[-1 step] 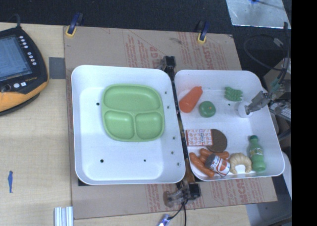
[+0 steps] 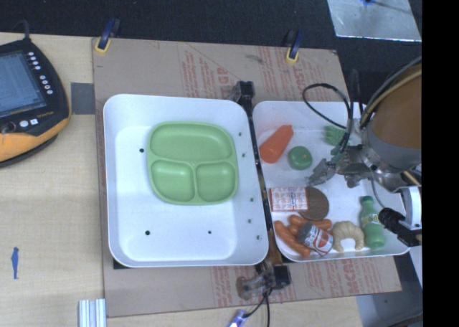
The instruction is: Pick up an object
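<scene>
Toys crowd the right-hand shallow white bin (image 2: 287, 112), and the likeliest pick, to my eye, is the small round green plastic ball (image 2: 300, 157) sitting just left of the gripper (image 2: 324, 172). It looks light, hard and slick, so I'd judge it could roll or squirt out; a pinch square across its middle seems safest. Up-left of it lies an orange plastic carrot-shaped toy (image 2: 276, 143), long and stiff, easier to take across its width. Nearer the front: a flat brown disc (image 2: 314, 204), a small printed carton (image 2: 288, 198), a green toy bottle (image 2: 371, 224). The gripper's dark metal fingers are low over the bin floor, but whether they're spread or closed, I cannot tell. Nothing visible between them. The left-hand white bin (image 2: 122, 175) carries a pale green divided plate (image 2: 192, 162).
</scene>
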Controlling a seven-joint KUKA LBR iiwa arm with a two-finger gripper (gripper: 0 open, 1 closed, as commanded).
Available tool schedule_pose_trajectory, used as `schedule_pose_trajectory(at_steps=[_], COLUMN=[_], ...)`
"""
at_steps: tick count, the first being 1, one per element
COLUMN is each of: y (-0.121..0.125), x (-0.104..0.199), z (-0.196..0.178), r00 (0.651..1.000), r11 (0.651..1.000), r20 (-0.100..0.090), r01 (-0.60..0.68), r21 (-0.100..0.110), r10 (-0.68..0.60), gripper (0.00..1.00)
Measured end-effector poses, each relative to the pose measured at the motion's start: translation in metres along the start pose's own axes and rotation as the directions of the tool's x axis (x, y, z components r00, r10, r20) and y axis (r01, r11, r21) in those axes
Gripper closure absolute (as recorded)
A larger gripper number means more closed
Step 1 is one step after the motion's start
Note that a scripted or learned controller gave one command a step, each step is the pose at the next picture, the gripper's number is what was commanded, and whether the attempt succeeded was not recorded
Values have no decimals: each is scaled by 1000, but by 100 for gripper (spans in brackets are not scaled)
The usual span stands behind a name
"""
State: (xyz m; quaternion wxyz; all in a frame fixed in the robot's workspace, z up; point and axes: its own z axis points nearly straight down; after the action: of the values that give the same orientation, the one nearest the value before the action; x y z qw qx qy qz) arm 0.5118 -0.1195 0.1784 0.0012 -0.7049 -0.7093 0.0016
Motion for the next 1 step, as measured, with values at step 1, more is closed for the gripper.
schedule_pose_trajectory(at_steps=[1], y=[17], x=[-8], z=[82], r00=[1000], r11=[1000], r20=[-1], r01=[0], r21=[-9], r10=[0], gripper=[0])
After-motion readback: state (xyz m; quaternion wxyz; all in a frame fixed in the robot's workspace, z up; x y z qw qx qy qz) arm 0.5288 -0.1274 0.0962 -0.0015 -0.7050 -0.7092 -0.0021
